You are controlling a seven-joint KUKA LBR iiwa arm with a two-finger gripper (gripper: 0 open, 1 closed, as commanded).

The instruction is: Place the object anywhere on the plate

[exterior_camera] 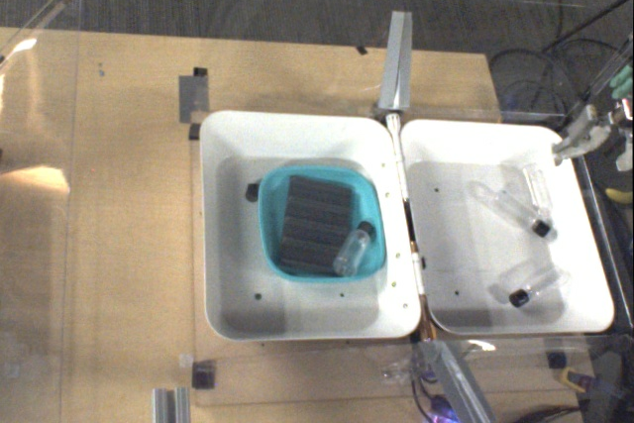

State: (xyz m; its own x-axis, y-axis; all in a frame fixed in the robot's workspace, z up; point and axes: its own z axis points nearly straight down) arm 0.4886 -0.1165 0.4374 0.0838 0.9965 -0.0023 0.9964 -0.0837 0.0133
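Note:
A teal square plate [268,218] sits in the middle of the left white bin [220,243]. On the plate lies a dark ridged block [313,221]. A clear vial with a black cap [353,251] lies tilted on the plate's front right part, resting against the block's corner. Three more clear vials lie in the right white bin [446,243]: one [537,201] at the back right, one [498,201] beside it, and one [531,288] near the front.
A grey metal post [398,64] stands at the back between the two bins. Cables and a pale bracket [580,139] crowd the right bin's back right corner. The wooden bench [99,243] stretches out to the left.

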